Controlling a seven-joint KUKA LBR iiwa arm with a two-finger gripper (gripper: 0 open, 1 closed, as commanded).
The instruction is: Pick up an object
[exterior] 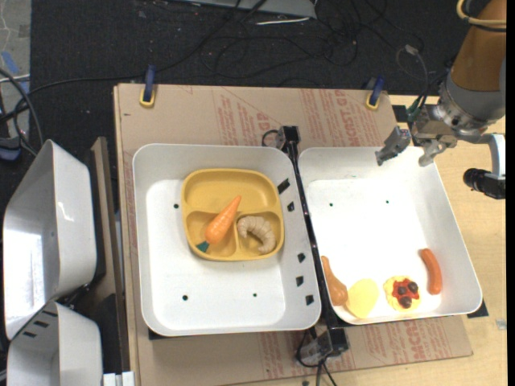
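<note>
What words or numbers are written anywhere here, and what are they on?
Red printed lettering runs in rows across the brown cardboard sheet under the two shallow white bins; it appears reversed and too faint to read for sure.
More of the same red print sits on the cardboard's bottom edge, also unreadable.
No readable text on the yellow divided plate, the toy food, or the grey and orange arm.
</note>
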